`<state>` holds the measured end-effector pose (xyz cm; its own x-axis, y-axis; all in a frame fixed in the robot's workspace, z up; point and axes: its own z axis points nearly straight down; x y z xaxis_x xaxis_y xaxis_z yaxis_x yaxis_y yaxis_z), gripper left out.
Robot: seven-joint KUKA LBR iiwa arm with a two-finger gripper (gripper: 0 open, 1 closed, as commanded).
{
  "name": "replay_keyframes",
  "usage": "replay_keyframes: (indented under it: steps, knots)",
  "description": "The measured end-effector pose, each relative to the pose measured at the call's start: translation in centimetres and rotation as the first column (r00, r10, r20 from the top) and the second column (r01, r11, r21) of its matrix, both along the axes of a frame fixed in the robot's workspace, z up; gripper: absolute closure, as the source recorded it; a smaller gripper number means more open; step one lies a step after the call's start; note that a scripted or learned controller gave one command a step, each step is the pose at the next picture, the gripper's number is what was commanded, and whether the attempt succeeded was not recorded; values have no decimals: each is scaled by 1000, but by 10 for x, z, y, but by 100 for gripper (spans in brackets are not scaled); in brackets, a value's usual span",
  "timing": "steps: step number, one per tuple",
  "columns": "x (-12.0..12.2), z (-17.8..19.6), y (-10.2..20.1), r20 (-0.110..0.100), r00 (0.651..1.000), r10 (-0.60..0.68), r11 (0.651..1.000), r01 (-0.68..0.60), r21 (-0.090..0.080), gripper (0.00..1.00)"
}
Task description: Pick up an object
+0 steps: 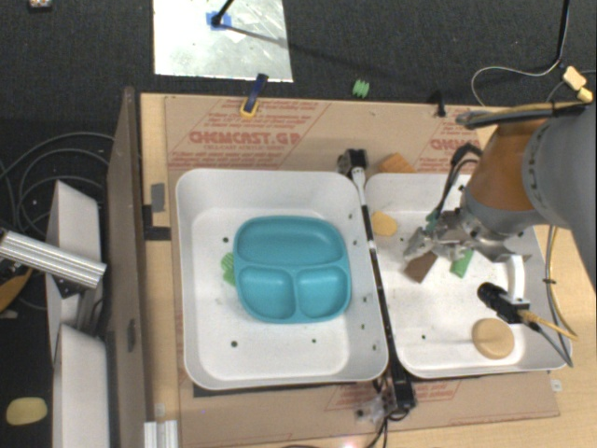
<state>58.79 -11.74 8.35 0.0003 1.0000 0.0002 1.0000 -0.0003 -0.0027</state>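
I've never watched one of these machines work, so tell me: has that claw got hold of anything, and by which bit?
Cannot be told. The claw sits low in the right bin, right over a brown piece and beside a green piece, but no grip is clear.

From my seat I see the surface point(280, 124), a brown board printed with red lettering. 2 shallow white bins lie on it side by side, the left bin point(201, 250) touching the right bin point(410, 348) along the middle.
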Motion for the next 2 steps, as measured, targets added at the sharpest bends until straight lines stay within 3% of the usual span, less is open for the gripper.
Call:
replay_keyframes:
  steps: [1, 2]
  knots:
    - [-15, 1, 15, 1, 1000, 2, 1000, -2, 0, 0]
    - [-13, 12, 15, 5, 1000, 2, 1000, -2, 0, 100]
